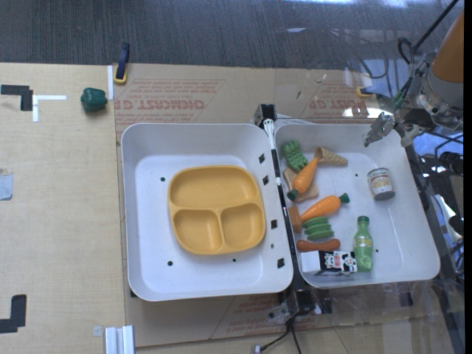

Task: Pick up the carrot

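Two orange carrots with green tops lie in the right bin (413, 220). One carrot (305, 175) is tilted near the bin's far left, lying over a tan slice. The other carrot (323, 206) lies nearly crosswise in the middle left. My gripper (392, 131) hangs over the bin's far right corner, well to the right of both carrots. It is open, with nothing between its fingers.
Around the carrots in the right bin are a green vegetable (293, 155), a tan cone (331, 157), a small can (380, 183), a green bottle (362, 243), a milk carton (336, 262) and a sausage (317, 246). The left bin holds a yellow divided plate (216, 209).
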Controlling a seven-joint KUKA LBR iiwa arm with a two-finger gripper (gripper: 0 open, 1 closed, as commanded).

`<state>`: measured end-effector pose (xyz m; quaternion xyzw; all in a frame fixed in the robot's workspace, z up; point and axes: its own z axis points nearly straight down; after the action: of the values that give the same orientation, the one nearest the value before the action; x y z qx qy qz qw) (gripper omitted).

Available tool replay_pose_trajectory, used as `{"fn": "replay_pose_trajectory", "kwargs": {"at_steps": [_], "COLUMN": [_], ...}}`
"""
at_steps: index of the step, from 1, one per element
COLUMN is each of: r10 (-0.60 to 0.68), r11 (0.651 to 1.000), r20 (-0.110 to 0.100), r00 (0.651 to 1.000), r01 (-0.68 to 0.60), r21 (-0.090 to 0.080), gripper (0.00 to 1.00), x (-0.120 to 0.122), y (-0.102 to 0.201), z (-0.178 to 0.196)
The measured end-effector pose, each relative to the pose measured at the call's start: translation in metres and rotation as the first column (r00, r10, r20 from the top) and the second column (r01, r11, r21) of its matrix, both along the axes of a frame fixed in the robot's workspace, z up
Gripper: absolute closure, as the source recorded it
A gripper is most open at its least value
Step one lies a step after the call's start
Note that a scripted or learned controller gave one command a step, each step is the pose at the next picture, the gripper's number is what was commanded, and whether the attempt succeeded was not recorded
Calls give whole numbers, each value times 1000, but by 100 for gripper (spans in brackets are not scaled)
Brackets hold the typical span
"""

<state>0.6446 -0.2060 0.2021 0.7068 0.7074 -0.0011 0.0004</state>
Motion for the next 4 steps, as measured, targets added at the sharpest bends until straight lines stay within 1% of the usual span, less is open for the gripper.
{"fn": "replay_pose_trajectory", "kwargs": {"at_steps": [1,2,3,4], "r10": [-79,42,78,-100], "r11": [997,999,997,995], "r20": [11,0,2,0], "r00": [997,999,997,995], "r01": [79,-42,-78,100], "r21": [1,1,0,3], "gripper": [0,0,0,0], "x": [18,-11,-102,-137], "y": [60,104,107,110], "z": [-89,-109,-109,-106]}}
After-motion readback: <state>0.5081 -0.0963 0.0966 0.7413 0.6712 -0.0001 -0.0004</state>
